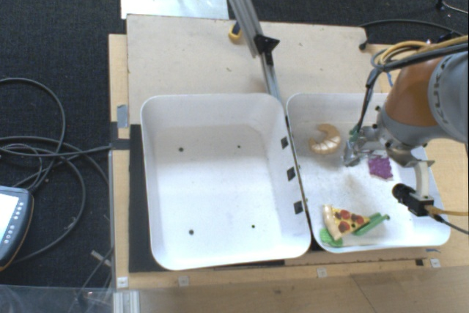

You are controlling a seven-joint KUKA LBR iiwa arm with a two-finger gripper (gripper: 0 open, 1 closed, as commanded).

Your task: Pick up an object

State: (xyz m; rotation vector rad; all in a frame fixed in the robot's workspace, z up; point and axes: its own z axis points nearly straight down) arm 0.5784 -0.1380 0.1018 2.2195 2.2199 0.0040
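Pizza slice [344, 220] at front, purple piece [379, 167] — croissant [325, 138] beside hand [353, 155]

bins [220, 121]: white plastic, smooth, faintly glossy
bench [190, 55]: pale wood board, matt
floor [58, 26]: dark carpet, rough
croissant [325, 138]: tan, glossy plastic
arm [425, 95]: smooth grey and orange shell
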